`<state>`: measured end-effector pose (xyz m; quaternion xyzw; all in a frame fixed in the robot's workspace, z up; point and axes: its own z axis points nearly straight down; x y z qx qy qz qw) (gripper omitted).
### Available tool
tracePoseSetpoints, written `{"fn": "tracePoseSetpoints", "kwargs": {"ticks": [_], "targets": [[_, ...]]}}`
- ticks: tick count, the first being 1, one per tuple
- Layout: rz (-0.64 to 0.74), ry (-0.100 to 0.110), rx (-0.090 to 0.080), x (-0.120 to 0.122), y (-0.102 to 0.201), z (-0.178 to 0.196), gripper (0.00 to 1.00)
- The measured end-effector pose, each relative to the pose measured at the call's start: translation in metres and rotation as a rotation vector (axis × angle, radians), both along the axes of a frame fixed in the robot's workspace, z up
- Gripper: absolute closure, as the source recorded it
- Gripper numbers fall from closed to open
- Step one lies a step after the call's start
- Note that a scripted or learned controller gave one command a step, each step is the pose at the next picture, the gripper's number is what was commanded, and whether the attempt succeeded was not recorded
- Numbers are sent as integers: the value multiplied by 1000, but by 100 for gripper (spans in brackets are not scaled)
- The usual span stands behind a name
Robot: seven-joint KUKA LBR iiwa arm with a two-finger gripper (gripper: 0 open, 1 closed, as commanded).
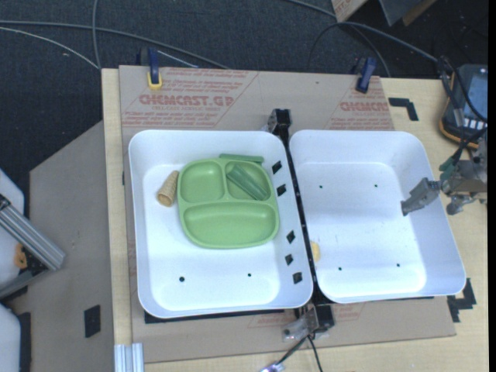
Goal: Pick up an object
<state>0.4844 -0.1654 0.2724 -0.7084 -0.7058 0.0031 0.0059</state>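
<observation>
A green divided plate [227,204] lies in the left bin [155,281]. A darker green flat piece [248,180] rests in the plate's upper right compartment, with another green strip [242,159] along the plate's far edge. A tan cone-shaped piece [167,188] lies against the plate's left side. My gripper [416,198] hangs low over the right side of the right bin [364,277], far from these objects. Nothing shows in its grasp.
A small yellow bit [315,250] sits at the divider between the bins. Black clips [280,118] hold the bins at the centre top and bottom. Blue clamps [154,67] pin the cardboard at the bench's far edge. Cables run across the dark floor beyond.
</observation>
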Motion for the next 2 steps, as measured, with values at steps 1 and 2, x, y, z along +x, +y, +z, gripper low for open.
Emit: {"fn": "tracePoseSetpoints", "kwargs": {"ticks": [1,2], "targets": [[4,-12,-3,2,0,6,0],[4,-5,0,1,5,-57,0]]}}
